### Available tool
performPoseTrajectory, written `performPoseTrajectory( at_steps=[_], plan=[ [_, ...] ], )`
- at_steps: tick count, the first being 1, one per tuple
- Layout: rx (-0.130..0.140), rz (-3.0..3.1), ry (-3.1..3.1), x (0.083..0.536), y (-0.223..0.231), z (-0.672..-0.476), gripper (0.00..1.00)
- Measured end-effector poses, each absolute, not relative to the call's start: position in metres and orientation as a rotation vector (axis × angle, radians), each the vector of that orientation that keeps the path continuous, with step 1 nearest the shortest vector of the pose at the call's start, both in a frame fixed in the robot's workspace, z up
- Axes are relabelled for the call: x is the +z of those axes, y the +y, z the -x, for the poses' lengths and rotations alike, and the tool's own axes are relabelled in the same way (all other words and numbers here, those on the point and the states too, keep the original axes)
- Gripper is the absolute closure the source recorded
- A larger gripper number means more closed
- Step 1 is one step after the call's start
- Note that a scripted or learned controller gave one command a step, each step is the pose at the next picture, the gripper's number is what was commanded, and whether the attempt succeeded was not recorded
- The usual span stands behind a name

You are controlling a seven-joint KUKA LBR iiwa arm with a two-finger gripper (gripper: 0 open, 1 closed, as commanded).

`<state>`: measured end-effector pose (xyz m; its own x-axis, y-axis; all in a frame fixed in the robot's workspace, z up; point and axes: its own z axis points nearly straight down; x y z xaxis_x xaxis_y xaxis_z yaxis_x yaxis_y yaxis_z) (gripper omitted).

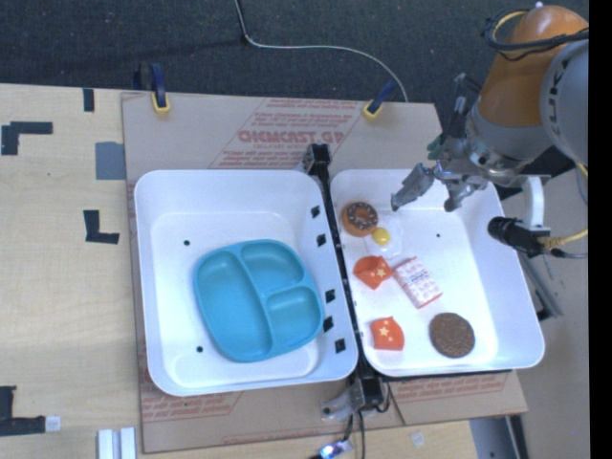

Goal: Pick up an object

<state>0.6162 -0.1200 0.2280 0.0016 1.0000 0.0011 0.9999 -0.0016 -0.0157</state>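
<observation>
Two shallow white bins sit side by side on a brown cardboard sheet (287, 132) clamped to the bench at its far edge. The left white bin (163, 208) holds a light blue plastic tray with three compartments (258, 297), lying flat and turned at a slant. The right white bin (497, 285) holds the small things: a round brown doughnut with sprinkles (360, 217) at the far left, a small yellow ball-like piece (381, 237) just beside it on the near side, an orange-red wedge with a yellow mark (373, 272) nearer again, a white and red printed packet (417, 281) just to the right of that wedge, a second red block with a yellow mark (386, 334) near the front left, and a round dark brown biscuit (451, 335) to its right at the front. The grey arm with its orange band (521, 60) reaches in from the right, and its two-finger gripper (432, 191) hangs over the far part of the right bin, to the right of the doughnut and apart from it. The two grey fingers (411, 188) are spread wide, one pointing left toward the doughnut and the other toward the bin's right wall, with nothing between them. A thin white cable (316, 48) runs across the dark floor beyond the bench.
</observation>
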Motion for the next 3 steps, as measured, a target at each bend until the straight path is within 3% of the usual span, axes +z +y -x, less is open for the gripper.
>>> performPoseTrajectory(
  at_steps=[1,3],
  plan=[
    [0.003,2.219,-2.222,0.237,-0.12,-0.619,0.0],
    [0.007,2.218,-2.22,0.146,-0.127,-0.62,0.0]
  ],
)
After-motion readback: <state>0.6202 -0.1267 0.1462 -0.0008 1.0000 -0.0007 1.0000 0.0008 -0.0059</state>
